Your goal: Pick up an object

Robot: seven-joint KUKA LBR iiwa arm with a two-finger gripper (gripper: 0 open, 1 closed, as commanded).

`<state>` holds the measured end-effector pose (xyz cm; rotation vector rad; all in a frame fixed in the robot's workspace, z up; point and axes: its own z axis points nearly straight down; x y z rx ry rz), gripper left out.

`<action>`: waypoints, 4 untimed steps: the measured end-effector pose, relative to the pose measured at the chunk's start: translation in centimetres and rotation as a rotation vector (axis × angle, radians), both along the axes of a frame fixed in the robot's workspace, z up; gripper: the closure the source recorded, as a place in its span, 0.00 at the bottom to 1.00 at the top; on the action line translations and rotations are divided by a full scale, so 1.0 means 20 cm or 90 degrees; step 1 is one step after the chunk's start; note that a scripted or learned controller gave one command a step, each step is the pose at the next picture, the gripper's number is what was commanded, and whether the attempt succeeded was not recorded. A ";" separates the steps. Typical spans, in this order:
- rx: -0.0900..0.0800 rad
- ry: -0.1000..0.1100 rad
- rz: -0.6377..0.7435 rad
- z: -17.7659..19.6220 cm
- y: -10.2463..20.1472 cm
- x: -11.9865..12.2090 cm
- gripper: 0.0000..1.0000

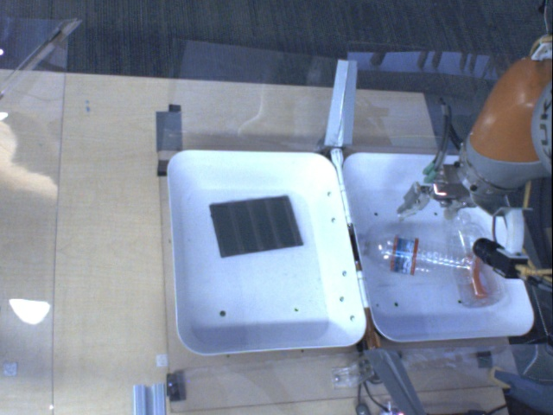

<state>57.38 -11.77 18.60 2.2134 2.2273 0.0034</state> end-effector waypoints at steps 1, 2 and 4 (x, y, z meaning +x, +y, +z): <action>-0.001 -0.006 0.010 -0.47 0.04 -0.22 0.00; -0.003 -0.013 0.074 -0.48 0.11 -0.40 0.00; -0.001 -0.008 0.036 -0.48 0.07 -0.19 0.00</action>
